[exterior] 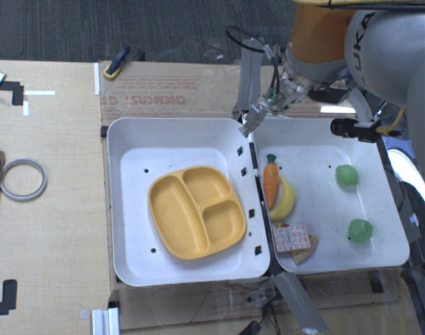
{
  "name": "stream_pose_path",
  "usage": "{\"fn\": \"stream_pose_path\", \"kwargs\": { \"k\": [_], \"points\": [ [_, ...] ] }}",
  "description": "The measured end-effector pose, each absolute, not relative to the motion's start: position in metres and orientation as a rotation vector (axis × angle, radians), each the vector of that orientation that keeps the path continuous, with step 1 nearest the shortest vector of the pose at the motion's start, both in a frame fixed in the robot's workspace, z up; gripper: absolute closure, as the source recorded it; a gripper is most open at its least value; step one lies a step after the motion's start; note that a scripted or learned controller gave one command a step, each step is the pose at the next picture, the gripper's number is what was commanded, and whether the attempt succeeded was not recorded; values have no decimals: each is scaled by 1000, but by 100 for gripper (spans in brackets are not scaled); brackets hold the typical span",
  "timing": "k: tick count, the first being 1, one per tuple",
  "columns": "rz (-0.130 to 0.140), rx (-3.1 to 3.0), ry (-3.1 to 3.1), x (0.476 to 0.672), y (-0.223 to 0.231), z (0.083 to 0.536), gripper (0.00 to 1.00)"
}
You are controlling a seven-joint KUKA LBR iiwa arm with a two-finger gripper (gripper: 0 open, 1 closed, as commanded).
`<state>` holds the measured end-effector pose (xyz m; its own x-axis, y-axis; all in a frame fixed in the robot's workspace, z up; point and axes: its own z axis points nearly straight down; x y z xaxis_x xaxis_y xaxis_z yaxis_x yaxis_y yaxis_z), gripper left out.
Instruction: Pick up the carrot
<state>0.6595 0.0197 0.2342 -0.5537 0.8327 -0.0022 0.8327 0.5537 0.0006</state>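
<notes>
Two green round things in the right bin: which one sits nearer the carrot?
The upper green ball, level with the carrot across the right bin. The other green ball lies lower, toward the bin's bottom right corner.

A: what's the arm [379, 40] look like up close?

B: chunky grey casing, smooth and rounded, with black lettering partly showing on the shell. Fat glossy orange band [327, 19] above the wrist, and a thin dark cable looped across it.

A: and the tool [257, 114]?

B: small metal bits with thin wires, too blurry to make out much. There's a black cylindrical piece [353, 127] sticking off the side too.
</notes>
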Motion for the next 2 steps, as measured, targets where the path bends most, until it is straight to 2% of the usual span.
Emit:
{"fn": "stream_pose_path", "kwargs": {
  "k": [1,2],
  "points": [
    [-2,1222,2895,641,68,191,0],
    [-1,1228,2889,642,66,200,100]
  ]
}}
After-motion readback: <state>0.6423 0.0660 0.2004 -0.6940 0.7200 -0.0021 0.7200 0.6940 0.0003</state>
